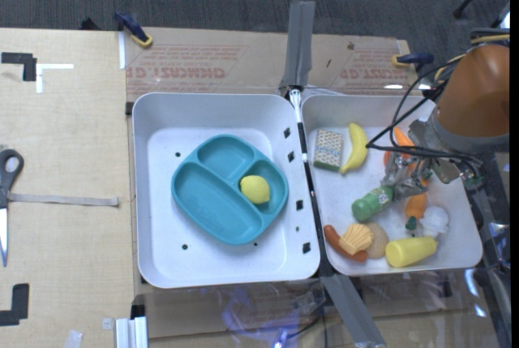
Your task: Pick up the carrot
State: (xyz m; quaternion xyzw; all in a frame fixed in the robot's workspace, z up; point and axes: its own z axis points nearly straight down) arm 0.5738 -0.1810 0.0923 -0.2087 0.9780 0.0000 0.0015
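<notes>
- Gripper (403, 176): metal fingers reach down into the right bin (462, 257), under the orange wrist band. Clutter and cables blur the tips; how far the jaws are open cannot be told, and nothing can be seen held between them.
- Carrot (415, 204): small orange piece just beside and below the gripper in this view, toward the bin's near-right part. It touches or nearly touches the white lump (435, 218) next to it. Long axis seems to run roughly up-down in the view, but the piece is small and partly hidden, so this is uncertain.
- Judgement: the coming move turns on a short shift toward the near edge of the bin, then a descent; the jaws should close across the carrot's narrow width.
- Green bottle (372, 203): lies tilted just left of the gripper, glossy plastic, close enough to be nudged.
- Banana (355, 146): curved, smooth yellow, near the bin's far-left corner, beside a speckled sponge (328, 148).
- Near edge: yellow cylinder (411, 251), ridged shell-like toy (357, 238), reddish sausage (337, 241).
- Left bin (154, 200): teal divided plate (212, 204), matte, carrying a lemon (255, 189) in one compartment.
</notes>
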